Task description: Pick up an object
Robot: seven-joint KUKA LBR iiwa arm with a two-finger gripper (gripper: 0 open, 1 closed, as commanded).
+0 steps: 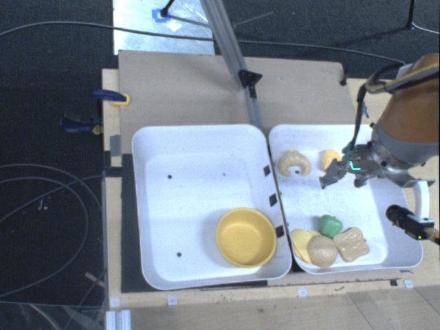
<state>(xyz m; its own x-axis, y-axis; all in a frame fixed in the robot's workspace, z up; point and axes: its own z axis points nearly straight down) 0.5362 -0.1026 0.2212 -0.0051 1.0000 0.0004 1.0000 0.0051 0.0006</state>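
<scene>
In the right bin (306, 205) lie a tan croissant (294, 162) near the back left, a small yellow piece (330, 159) beside it, a green pepper (331, 225), a slice of toast (351, 244), a round bread roll (322, 251) and a yellow item (301, 238) at the front. My gripper (344, 177) hangs over the bin's middle right, just in front of the yellow piece, with two dark fingers spread apart and nothing between them.
The left bin (199, 150) holds a yellow bowl (246, 236) at its front right. A grey pole (230, 43) slants down to the bins' shared back edge. Brown board surrounds the bins; cables lie on the dark floor to the left.
</scene>
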